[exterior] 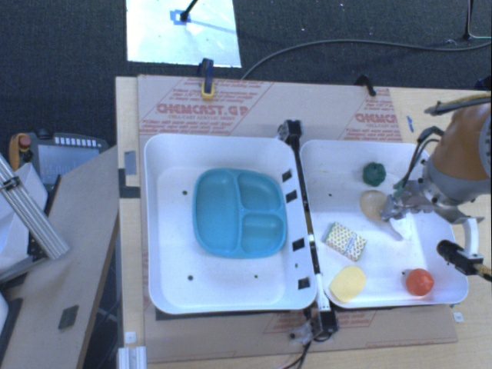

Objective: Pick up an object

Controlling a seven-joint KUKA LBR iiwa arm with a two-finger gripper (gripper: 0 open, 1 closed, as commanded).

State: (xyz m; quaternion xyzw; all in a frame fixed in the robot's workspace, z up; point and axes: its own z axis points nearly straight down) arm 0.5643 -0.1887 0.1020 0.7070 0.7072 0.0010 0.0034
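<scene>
Partly cut off at the right edge, the arm (461,156) lowers its gripper (398,210) into the right bin (338,160) against a tan object (373,203); we cannot tell how the claw stands. Nearby lie a green object (374,173) and a red ball (419,281).

Dark carpeted floor (61,44) beyond the far edge of the bench (127,129). Pale square sheet (183,21) lying on it, brightly lit. Grey cable (346,44) curving across. Off the left edge, a grey side table (65,237) and a control pendant (65,156).
</scene>
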